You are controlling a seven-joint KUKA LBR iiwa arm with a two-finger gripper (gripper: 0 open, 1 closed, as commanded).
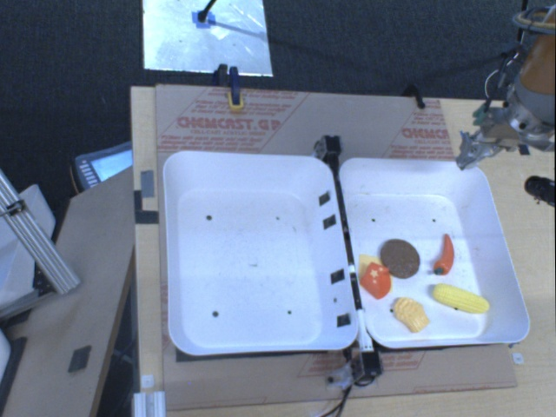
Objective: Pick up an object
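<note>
Reading across the bench from its left side, the left bin (252,250) comes first, white and shallow, touching the right bin (473,207) along a shared middle edge. All the candidate objects lie in the right bin's near half: an orange-red piece (375,279) by the near-left corner, a brown disc (400,257) just beside it toward the centre, a pale yellow lump (412,314) close to the near rim, a yellow corn cob (460,298) toward the near-right corner, and a slim red pepper (445,254) near the right wall. Further right, the gripper (473,153) hangs above that bin's far-right corner, well apart from every object and carrying nothing; whether it is released or clenched I cannot tell. My judgement is that the approach step is in hand. Next, the arm must choose one object, travel toward the near rim, and descend over it.
</note>
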